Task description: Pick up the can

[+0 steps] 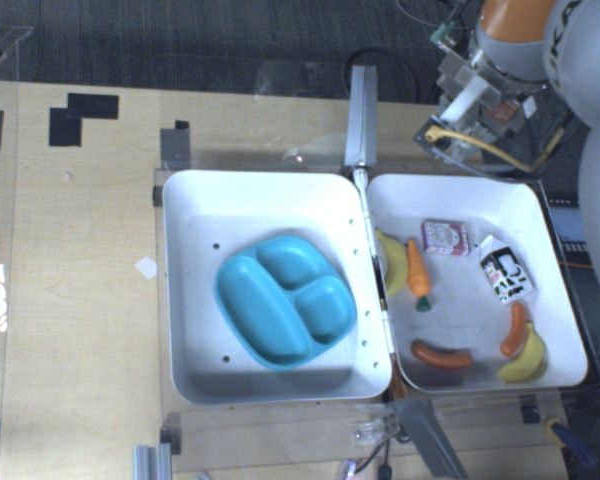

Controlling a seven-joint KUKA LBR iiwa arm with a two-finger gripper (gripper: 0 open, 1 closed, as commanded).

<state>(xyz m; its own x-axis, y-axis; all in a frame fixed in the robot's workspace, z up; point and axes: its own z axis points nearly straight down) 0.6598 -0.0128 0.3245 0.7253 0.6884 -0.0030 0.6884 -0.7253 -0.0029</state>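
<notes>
Left bin (180,268): one blue three-compartment tray (285,300), nothing in its compartments. Right bin (540,218): can (505,271) on its side near the right wall, small red-white packet (445,237), carrot (418,271), two bananas (525,358) (392,263), two sausages (441,354) (515,328). Claw (462,108) hangs above the table beyond the right bin's far rim, well apart from the can; opening cannot be told, nothing seen in it.

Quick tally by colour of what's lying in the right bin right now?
Yellow: 2, banana at the near right corner, banana by the divider
Orange: 1, carrot
Red-orange: 2, sausage, sausage
Red and white: 1, can
Black and white: 1, carton
Total: 7
</notes>
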